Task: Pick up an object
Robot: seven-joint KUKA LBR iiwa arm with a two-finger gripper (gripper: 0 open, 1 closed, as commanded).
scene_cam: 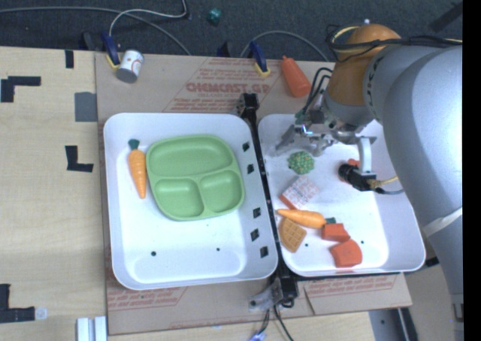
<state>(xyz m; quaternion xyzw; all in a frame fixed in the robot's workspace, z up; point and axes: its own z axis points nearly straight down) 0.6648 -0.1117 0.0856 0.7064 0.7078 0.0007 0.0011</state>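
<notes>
My gripper [303,143] hangs over the back left part of the right bin [391,212], its fingers spread open with nothing between them. Just in front of it lies a small green bumpy ball [301,161], apart from the fingertips. Farther forward in the same bin are a pink checked wafer [301,193], an orange carrot [302,218], a tan waffle piece [292,236] and two red-orange blocks [342,244]. The left bin [120,204] holds a green divided plate [196,176] and a second carrot [137,169] beside it.
An orange cone-shaped thing [294,76] lies on the cardboard behind the right bin. A white cylinder [130,64] sits at the back left, by a blue clip. A black divider [259,174] runs between the bins. The bulky grey arm [428,122] covers the right side.
</notes>
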